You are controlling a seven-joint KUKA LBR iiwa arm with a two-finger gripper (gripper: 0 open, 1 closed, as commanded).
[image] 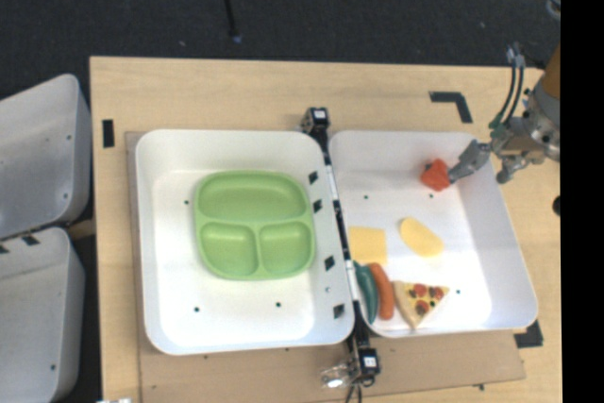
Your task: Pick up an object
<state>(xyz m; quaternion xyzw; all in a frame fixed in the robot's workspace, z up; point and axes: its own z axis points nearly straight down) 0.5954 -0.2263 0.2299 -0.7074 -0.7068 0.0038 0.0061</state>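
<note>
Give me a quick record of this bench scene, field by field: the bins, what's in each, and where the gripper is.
left bin: holds a green three-compartment plastic plate
right bin: holds toy foods
far item: small orange-red block
middle items: yellow square cheese slice; yellow oval piece
near items: pizza slice toy; orange carrot with green top
gripper: over right bin's far right, one finger beside the block

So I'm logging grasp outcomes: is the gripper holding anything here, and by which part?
Nothing is visibly held. One finger of the gripper reaches the right edge of the orange block, the other stands well away, so the block isn't between them.
</note>
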